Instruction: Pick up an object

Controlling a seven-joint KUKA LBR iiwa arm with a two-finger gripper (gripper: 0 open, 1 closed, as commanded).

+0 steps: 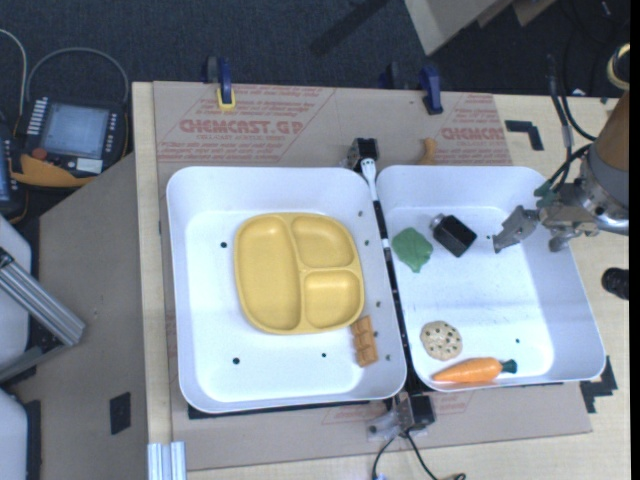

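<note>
The end effector (533, 230) hangs over the right bin (570, 298) at about 3 o'clock of the view, its two fingers (512, 228) spread apart with nothing between them. It sits above the bin's upper right part, near the far wall.

In the right bin, a black block (454, 235) lies at about 10 o'clock of the bin, just beside a green lump (412, 249) that rests against the left wall. The block is near the end effector's left finger but apart from it. A cookie (440, 339) lies toward 7 o'clock, and a carrot (472, 370) lies flat along the near wall at 6 o'clock, its green tip pointing right.

In the left bin (200, 298), a yellow plate (298, 271) with three compartments sits in the middle. A small brown piece (364, 340) lies just beside the plate's lower right corner.

Both bins rest on a cardboard-covered worktop (300, 113).
</note>
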